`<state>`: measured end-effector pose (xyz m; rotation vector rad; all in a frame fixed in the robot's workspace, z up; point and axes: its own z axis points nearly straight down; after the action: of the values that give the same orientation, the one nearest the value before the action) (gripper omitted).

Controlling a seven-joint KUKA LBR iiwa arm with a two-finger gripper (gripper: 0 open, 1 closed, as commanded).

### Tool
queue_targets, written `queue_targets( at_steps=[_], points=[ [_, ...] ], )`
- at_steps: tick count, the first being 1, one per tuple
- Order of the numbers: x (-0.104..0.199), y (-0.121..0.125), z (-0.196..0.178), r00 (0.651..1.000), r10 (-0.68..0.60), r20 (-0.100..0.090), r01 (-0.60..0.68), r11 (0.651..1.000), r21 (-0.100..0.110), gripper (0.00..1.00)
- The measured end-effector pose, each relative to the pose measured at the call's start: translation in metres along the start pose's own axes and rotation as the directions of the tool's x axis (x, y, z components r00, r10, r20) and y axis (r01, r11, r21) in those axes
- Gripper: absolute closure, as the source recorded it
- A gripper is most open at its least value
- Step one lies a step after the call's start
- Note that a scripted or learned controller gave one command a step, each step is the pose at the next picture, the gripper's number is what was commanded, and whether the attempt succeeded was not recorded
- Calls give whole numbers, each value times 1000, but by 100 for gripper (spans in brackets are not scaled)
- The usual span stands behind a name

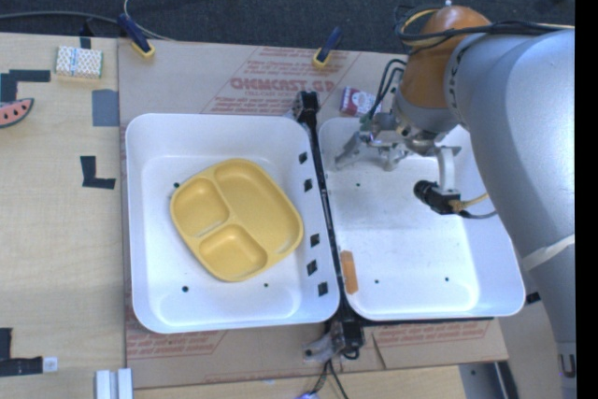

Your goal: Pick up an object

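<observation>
- Nearest the camera, the grey arm (pixel 523 135) sweeps in from the right, its orange band (pixel 434 61) sitting over the top of the right bin (pixel 420 294).
- Below that band, the end effector (pixel 378 149) hangs over the upper left part of the right bin; from this angle I cannot tell how it is set, and I see nothing gripped in it.
- Only loose thing in that bin is a small orange piece (pixel 348 271), lying against the left wall near the bottom, well apart from the end effector.
- Over in the left bin (pixel 149 294), a yellow tray (pixel 235 218) lies flat near the middle, farther off across the divider.
- My read: this is the approach step, with nothing picked yet.
- Next, I would expect the arm to travel down the bin toward the orange piece, though its spot tight against the wall looks awkward for a grasp.
</observation>
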<state>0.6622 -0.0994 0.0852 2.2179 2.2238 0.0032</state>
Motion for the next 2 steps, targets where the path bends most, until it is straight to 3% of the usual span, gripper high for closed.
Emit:
queue_targets(
  at_steps=[1,2],
  points=[
    [0,0,-10,1000,-1,1,1,1000,1,100],
    [0,0,-9,1000,-1,2,1,1000,2,0]
  ],
)
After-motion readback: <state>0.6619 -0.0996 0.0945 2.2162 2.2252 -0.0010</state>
